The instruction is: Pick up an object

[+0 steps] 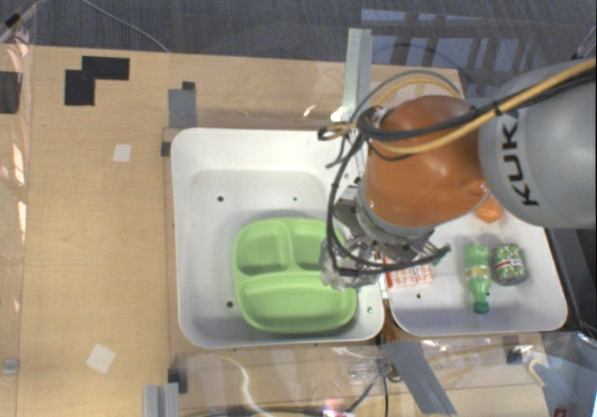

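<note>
A green divided plate (280, 277) lies in the left bin (201, 219), toward its front right. My gripper (338, 273) hangs at the plate's right edge, just under the orange wrist band, near the wall between the two bins. In the right bin (541, 312) a green bottle (478, 277) lies beside a small green can (508, 263). A white packet with red print (410, 275) pokes out from under the wrist. An orange object (490, 212) peeks out behind the arm.
The grey arm (541, 154) and its orange band (420, 163) cover the inner part of the right bin. Cables loop round the wrist. The left bin's back and left floor show bare white. Metal brackets stand at the bins' edges.
</note>
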